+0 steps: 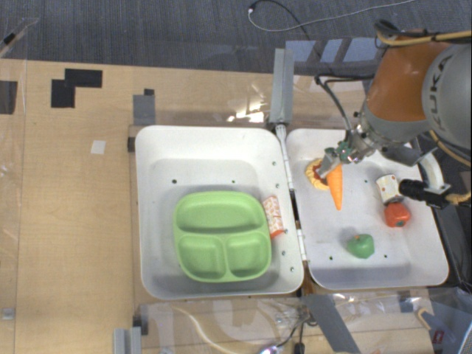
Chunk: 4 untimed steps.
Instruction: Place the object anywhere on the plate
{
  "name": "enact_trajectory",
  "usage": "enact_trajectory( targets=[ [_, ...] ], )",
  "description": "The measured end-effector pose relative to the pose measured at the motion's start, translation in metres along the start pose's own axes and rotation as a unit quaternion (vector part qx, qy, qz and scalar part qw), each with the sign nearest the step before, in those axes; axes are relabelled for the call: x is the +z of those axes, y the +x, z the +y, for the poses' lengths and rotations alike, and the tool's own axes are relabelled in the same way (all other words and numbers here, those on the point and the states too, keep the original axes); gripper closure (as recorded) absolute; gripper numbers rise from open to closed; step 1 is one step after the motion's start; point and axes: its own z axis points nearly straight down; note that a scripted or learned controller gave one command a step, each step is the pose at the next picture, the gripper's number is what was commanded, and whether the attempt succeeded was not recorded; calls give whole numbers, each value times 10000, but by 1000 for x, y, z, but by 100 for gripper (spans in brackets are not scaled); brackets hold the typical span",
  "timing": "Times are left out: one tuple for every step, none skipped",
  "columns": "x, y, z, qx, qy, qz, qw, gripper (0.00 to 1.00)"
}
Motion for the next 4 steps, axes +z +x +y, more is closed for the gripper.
enact_trajectory(
  targets=[
    [1,90,30,-1253,8,8,9921,100],
    [1,90,30,-1250,8,8,9922,0],
    [1,113,85,-2113,-4,3,9774,0],
    [14,151,107,-3880,-12,3,9217,0]
  ],
)
